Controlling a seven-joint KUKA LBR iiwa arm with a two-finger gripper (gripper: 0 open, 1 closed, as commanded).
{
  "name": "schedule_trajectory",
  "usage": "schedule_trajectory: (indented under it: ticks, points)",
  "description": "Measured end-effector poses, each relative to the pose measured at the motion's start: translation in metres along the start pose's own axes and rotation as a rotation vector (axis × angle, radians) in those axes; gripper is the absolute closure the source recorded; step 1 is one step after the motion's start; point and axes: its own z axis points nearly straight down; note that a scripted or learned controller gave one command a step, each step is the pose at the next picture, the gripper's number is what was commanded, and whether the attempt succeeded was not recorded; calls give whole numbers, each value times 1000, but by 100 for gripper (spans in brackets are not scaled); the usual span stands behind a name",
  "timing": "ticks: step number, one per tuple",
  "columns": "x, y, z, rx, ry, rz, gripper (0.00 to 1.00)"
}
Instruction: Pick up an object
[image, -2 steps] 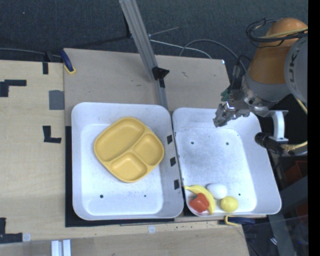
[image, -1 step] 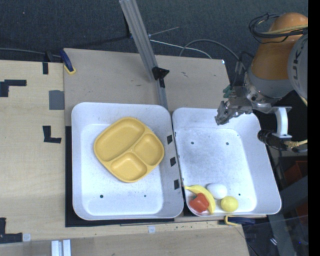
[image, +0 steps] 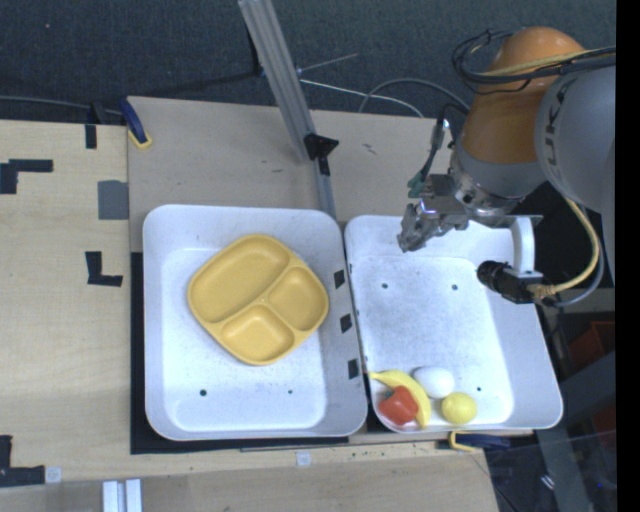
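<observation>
You saw the gripper (image: 413, 238) hanging empty, fingers nearly together, at upper right, while the small, smooth, probably slippery yellow ball (image: 458, 407) wanted gripping across its middle.

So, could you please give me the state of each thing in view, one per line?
Gripper: above the right bin's far edge, nothing visible between its fingers.
Yellow tray: flat in the left bin.
Banana, red piece, white egg, yellow ball: clustered at the right bin's near edge.

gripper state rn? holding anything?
Gripper: cannot be told from this view. It sits over the far edge of the right bin, nothing visible in it; the small objects lie at the near edge.
</observation>
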Motion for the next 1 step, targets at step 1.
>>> schedule_trajectory:
  ticks: [1]
  points:
    - [49, 0, 17, 2, 1, -1, 100]
